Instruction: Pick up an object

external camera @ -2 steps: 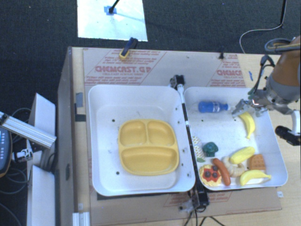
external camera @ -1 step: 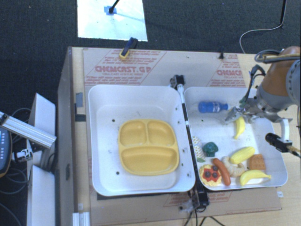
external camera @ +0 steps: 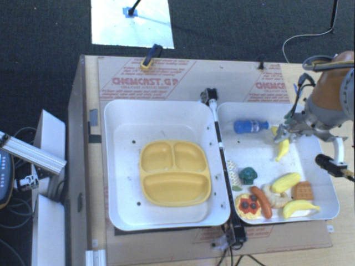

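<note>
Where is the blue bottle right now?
The blue bottle lies on its side near the back wall of the right bin, just left of the gripper and behind the small yellow banana.

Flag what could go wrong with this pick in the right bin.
1. The gripper hovers over the small yellow banana-shaped toy, which lies close to the blue plastic bottle; a descent slightly off could knock the bottle instead.
2. The toy is slim and curved, so it may slip out on closing.
3. The arm works near the white right bin's back wall; a sideways correction could clip it.
</note>
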Action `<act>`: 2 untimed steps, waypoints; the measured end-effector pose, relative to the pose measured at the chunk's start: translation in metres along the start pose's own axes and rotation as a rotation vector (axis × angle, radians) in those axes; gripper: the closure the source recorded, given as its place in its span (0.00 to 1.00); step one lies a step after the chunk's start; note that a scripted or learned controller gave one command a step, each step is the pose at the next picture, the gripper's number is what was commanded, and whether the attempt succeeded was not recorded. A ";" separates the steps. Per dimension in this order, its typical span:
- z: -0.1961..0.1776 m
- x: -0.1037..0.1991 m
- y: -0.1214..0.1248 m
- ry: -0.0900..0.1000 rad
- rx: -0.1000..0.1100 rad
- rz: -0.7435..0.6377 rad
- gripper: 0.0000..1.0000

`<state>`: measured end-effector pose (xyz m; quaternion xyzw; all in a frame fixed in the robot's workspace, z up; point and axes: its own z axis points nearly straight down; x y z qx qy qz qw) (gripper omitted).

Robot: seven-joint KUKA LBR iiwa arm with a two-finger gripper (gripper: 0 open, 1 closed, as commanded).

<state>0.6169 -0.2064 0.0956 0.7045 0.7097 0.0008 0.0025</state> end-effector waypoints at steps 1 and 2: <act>0.011 0.068 0.026 0.004 0.005 0.002 1.00; -0.091 0.173 0.055 0.004 -0.001 0.001 1.00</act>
